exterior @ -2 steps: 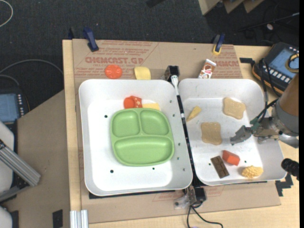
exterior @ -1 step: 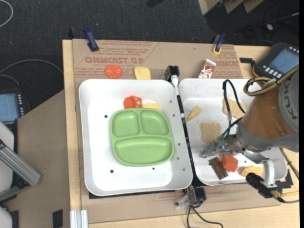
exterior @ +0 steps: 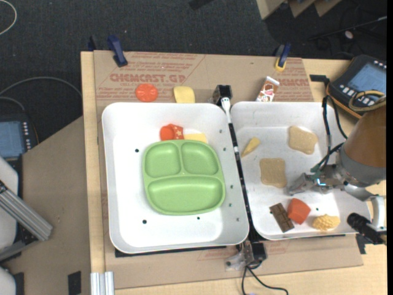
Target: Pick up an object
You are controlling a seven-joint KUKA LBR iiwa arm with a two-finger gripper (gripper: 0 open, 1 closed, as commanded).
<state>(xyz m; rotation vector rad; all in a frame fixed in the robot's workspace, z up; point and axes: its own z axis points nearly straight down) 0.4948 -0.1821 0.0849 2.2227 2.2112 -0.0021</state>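
Several food pieces are spread over the right bin. The red piece lies just below the gripper, with a brown bar to its left and a yellow lumpy piece to its right; a tan slice sits just left of the gripper. The arm's upper part is cut off at the right. Whether the fingers are open cannot be told, and nothing is seen held between them.
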